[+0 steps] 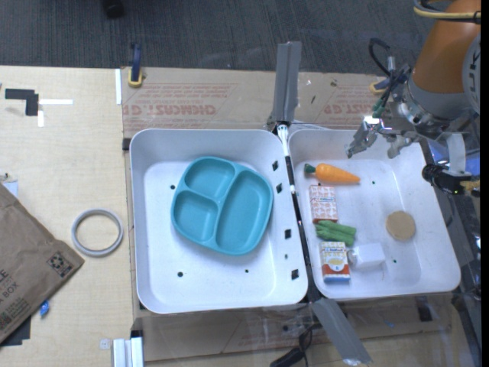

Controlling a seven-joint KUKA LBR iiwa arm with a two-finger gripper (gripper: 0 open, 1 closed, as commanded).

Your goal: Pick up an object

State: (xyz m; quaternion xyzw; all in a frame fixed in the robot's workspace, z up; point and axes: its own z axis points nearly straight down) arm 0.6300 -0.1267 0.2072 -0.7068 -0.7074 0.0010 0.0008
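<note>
Fingers of our end effector (pixel 380 138) stand apart with nothing between them, hanging above the far edge of the right bin (pixel 435 281), close to its back wall. We read it as spread fairly wide, one fingertip toward the bin's middle and the other nearer the arm (pixel 447 44).

Nearest to us lies a toy carrot (pixel 336 174), just below and to the camera's left of the fingertips, lying flat on the bin floor and apart from them. Beyond it, down the left side of this bin, we see a small red-and-white carton (pixel 323 202), then a green pod-shaped piece (pixel 336 231) touching or nearly touching a second small carton (pixel 335 263). A pale white block (pixel 369 254) sits just beside that carton. A round tan disc (pixel 400 225) lies alone, well apart from the rest, toward the bin's right side.

In the left bin (pixel 145 228) rests a blue divided plate (pixel 221 205). A roll of tape (pixel 97 231) lies out on the bench (pixel 61 144).

As we judge it, the task has hardly begun: nothing is lifted and every object lies in the bin. Left to do are the descent, the closing on one item, most likely the carrot, and the lift.
</note>
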